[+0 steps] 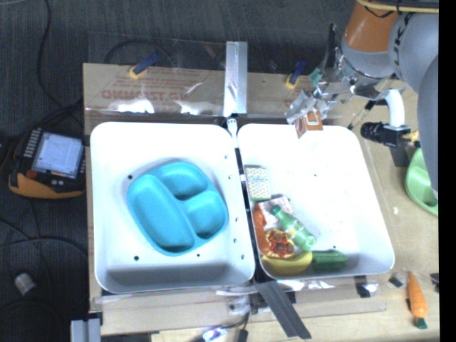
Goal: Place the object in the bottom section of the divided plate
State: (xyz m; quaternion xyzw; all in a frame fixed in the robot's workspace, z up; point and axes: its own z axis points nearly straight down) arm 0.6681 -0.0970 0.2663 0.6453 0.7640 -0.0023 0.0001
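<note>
A blue divided plate lies in the left bin, with one long section on its left and two smaller sections on its right. My gripper hangs over the far edge of the right bin. It is shut on a small brown block, which shows between the fingertips above the bin's rim. The grey arm with its orange band comes in from the upper right.
Toy food is piled in the right bin's near left corner: a banana, a green cucumber, a pizza slice and a green bottle. A carrot and a green thing lie on the bench at the right.
</note>
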